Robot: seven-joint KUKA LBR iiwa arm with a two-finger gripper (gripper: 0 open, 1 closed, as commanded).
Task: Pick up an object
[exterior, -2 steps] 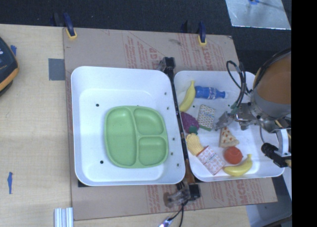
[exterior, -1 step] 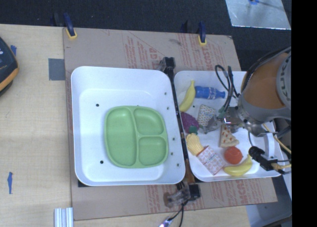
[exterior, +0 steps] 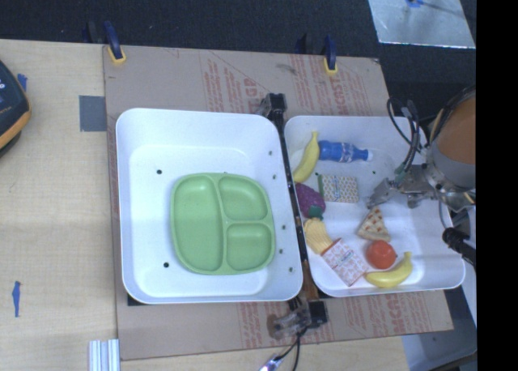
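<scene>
Metal tool hung over right bin, grip unclear; curved banana, triangular wedge, smooth green divided tray in left bin.

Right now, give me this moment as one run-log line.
stage: approach | gripper: open, over right bin, nothing held | nearest: pizza slice | left bin: green tray

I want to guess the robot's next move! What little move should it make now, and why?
Probably lower the pincer a little toward the pizza slice. The pincer sits in the right bin just above that slice in the picture, with nothing seen between its tips, and the slice lies apart from the tomato and the blue bottle.
</scene>
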